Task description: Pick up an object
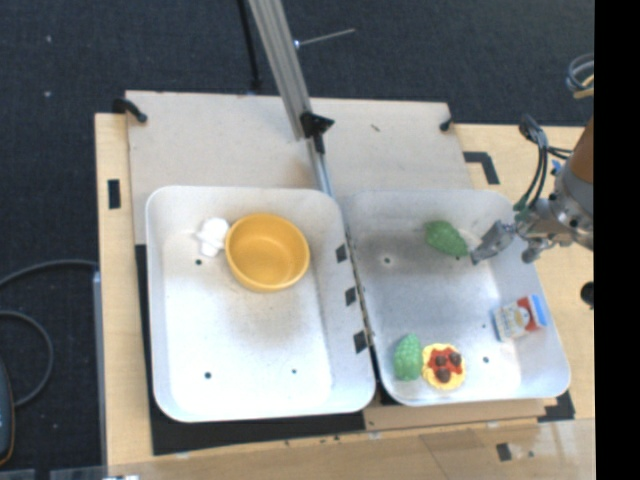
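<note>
- Over the right bin (400, 268), our claw (500, 240) hangs just beside a green lump (445, 237); we cannot tell its opening.
- We risk nudging the lump aside, closing on nothing.

No text, label or number is legible anywhere.

bowl (266, 252) in left bin (180, 368)
</note>
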You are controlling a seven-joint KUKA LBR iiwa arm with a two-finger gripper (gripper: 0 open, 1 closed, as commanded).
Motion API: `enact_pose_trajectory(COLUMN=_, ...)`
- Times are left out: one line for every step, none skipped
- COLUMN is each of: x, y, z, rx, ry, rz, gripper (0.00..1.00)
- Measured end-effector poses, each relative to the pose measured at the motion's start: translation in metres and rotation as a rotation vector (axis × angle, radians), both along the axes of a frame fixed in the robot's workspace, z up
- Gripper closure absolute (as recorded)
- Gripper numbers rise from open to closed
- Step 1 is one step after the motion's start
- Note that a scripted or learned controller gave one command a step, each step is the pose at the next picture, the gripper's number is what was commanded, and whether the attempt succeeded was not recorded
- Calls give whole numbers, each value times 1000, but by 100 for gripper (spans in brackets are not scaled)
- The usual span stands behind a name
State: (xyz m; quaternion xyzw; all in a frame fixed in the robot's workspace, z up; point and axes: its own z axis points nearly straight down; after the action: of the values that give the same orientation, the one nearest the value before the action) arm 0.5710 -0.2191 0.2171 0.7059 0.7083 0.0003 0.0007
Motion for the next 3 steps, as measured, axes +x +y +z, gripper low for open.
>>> enact_pose_trajectory(x=0, y=0, z=0, rx=0, ry=0, rz=0, gripper=0)
enact_pose_trajectory(x=7, y=-1, z=-45, rx=-2, ry=4, rz=0, gripper=0)
enact_pose_trajectory(x=6, y=-6, z=-108, rx=-1, ry=6, rz=-4, gripper=0)
